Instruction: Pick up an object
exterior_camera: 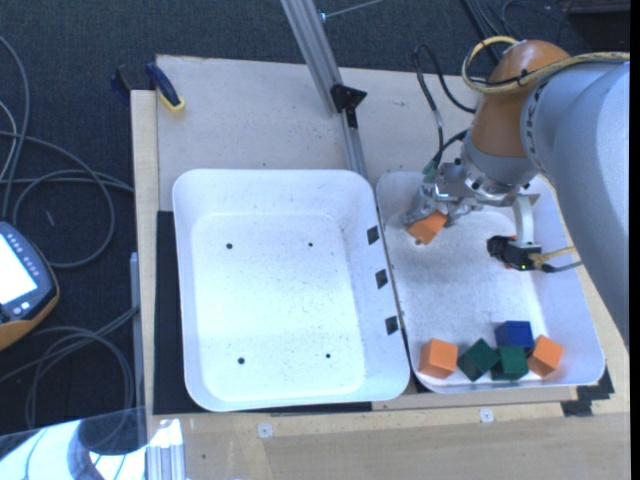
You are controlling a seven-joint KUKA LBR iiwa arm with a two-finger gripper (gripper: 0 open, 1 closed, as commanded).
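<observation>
My gripper (433, 216) hangs over the far left part of the right bin (465, 288), below the arm's orange band. A small orange block (427, 229) sits between its fingertips, and the gripper is shut on it. The block seems lifted slightly off the bin floor. Along the bin's near edge lies a cluster of blocks: an orange one (437, 357), two dark green ones (480, 358) (511, 364), a blue one (515, 333) and another orange one (546, 355).
The left bin (182, 198) stands beside the right one, with a divider with black clips (381, 278) between them. A metal pole (320, 48) slants across the back of the bench. Cables lie on the floor at left.
</observation>
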